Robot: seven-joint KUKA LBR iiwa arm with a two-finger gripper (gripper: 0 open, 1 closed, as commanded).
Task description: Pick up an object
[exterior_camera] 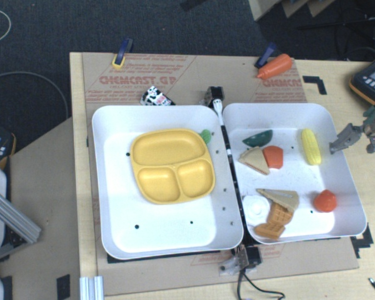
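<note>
A small yellow corn cob [310,146] lies lengthwise in the right bin [337,224]. The gripper [341,139], at its three o'clock, has fingers parted, empty.

Smooth, glossy plastic is seen in the white bins [106,167] and yellow tray [172,165]; the surface [81,92] looks like matt cardboard.

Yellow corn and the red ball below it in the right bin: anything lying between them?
No. In the camera view, the stretch of bin floor between the yellow corn and the red ball is bare white; the gripper hovers beside the corn at the right bin's rim.
</note>
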